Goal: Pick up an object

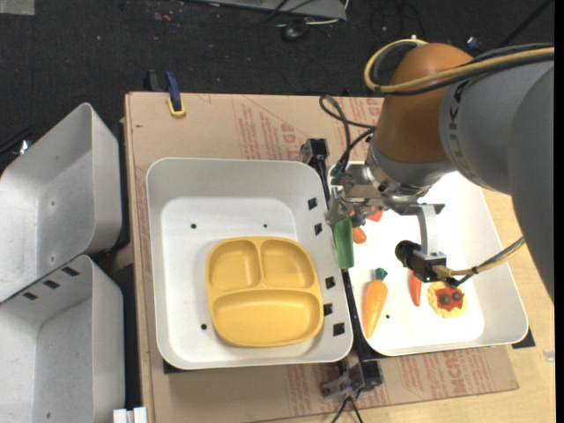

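Over the right bin's point(493, 329) left edge, the hand point(345, 214) hovers near a green object point(342, 242); its grip is indiscernible.

A divided plate point(263, 291) lies in the left bin point(176, 192); toy foods point(374, 300) lie in the right bin point(493, 315).

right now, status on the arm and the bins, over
Gripper low over right bin, near its left wall; grip state unreadable. Green piece, carrot, small red-yellow toy loose in that bin. Yellow divided plate in left bin.
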{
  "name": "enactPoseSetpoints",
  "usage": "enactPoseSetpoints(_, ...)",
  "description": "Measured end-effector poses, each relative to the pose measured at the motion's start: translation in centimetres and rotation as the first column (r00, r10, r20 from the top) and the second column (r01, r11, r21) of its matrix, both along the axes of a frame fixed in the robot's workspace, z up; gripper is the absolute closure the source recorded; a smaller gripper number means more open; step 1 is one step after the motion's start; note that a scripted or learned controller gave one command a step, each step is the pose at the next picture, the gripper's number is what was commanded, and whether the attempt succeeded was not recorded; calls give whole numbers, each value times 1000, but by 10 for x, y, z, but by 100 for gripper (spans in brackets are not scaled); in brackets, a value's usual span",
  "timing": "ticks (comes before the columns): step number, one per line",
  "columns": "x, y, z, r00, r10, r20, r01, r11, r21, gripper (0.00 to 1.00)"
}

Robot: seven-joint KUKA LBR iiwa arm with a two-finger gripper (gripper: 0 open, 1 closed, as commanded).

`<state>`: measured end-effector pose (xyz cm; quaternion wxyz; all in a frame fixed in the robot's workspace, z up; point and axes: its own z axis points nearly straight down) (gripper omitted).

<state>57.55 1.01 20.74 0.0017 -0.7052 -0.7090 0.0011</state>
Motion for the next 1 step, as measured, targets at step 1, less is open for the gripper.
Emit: enactPoseSetpoints(1,-27,58,5,1000,3,1,-3,1000,2,100)
